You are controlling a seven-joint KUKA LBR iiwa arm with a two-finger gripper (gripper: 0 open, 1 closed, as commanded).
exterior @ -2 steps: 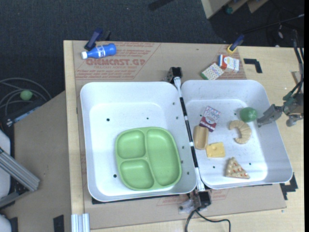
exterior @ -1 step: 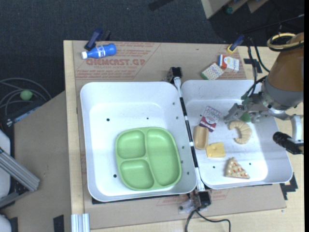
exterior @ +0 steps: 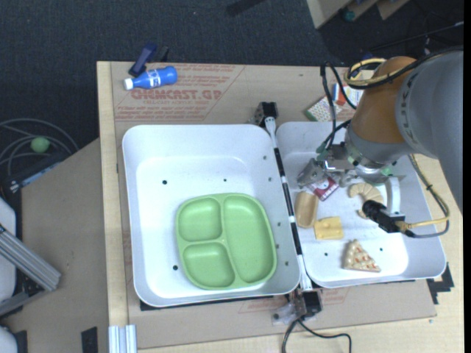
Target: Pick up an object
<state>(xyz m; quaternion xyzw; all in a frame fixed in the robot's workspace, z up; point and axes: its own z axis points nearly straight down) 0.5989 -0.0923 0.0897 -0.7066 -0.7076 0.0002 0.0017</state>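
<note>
a grey kuka arm [exterior: 412, 109] with an orange band is seen lowered into the right bin [exterior: 419, 267], reaching in from the right of the camera view. the gripper [exterior: 324, 169] is positioned low at the bin's upper left, just above a small red-and-white item [exterior: 326, 190]; whether anything is clasped there cannot be told, as the wrist hides the working end.

the candidates for picking are gathered in the right bin: a tan bread-like piece [exterior: 305, 209] near the dividing wall, a yellow cheese-like block [exterior: 328, 229] just beside it, a pizza-slice toy [exterior: 360, 257] nearer the front edge, and a pale curved piece [exterior: 366, 191] partly covered by the arm. a green divided plate [exterior: 224, 240] is held by the left bin [exterior: 147, 153], well apart from the gripper.

the step in hand is judged to be the descent or closing phase of a grasp on the red-and-white item. nothing can be confirmed as secured. the next move would call for a firm closure on that item, then a straight lift clear of the bin wall and the neighbouring bread-like piece.
</note>
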